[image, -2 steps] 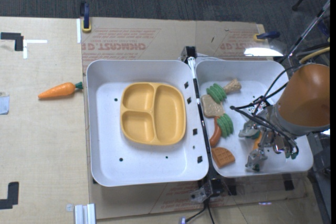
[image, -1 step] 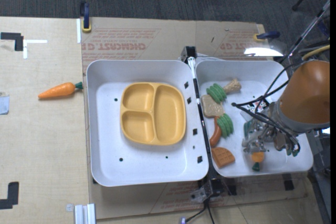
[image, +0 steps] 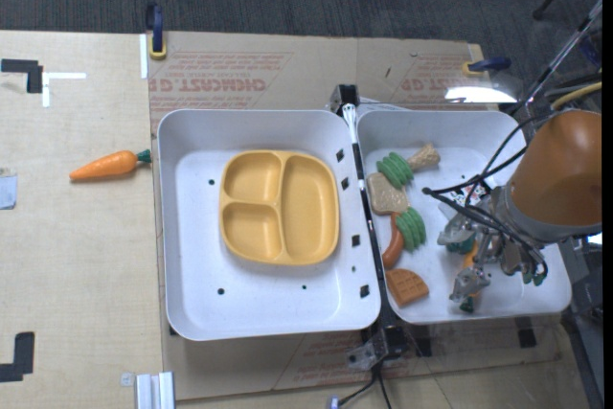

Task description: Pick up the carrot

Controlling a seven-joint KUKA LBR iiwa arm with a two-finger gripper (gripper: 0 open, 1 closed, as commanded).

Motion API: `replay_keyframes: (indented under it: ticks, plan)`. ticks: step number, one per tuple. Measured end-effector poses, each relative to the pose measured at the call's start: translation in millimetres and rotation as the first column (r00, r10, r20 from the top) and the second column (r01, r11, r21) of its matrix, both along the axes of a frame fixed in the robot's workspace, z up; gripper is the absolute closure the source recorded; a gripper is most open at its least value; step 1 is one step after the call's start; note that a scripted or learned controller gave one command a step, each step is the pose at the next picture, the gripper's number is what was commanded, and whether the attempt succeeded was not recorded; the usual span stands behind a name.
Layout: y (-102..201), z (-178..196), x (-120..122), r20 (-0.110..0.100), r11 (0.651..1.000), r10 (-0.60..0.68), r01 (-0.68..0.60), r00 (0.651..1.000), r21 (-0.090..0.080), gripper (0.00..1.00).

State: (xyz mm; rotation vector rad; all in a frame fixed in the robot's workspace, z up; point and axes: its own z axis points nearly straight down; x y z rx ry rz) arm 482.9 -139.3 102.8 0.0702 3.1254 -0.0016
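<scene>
Carrot (image: 107, 166): orange, tapered, green stub at its right end, lying flat on the bare bench (image: 67, 283) just left of the left bin (image: 177, 235) — outside both bins. Gripper (image: 469, 287): low over the right bin (image: 536, 302), well apart from the carrot (whether it is open or closed cannot be told; something small and orange sits among its parts). Step: reach not begun, by appearance. Next move calls for a long traverse leftward across the yellow tray (image: 281, 206).
</scene>
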Motion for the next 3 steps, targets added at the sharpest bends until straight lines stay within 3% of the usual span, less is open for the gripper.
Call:
replay_keyframes:
  ticks: [1, 2, 3]
  plan:
    - [-32, -9, -1, -0.003, 0.99, -0.138, 0.138, 0.99, 0.004, 0.0]
    - [-44, -11, 18, -0.009, 0.933, -0.361, 0.361, 0.932, 0.003, 0.0]
    - [-43, -1, 20, -0.003, 0.933, -0.36, 0.36, 0.933, 0.004, 1.0]
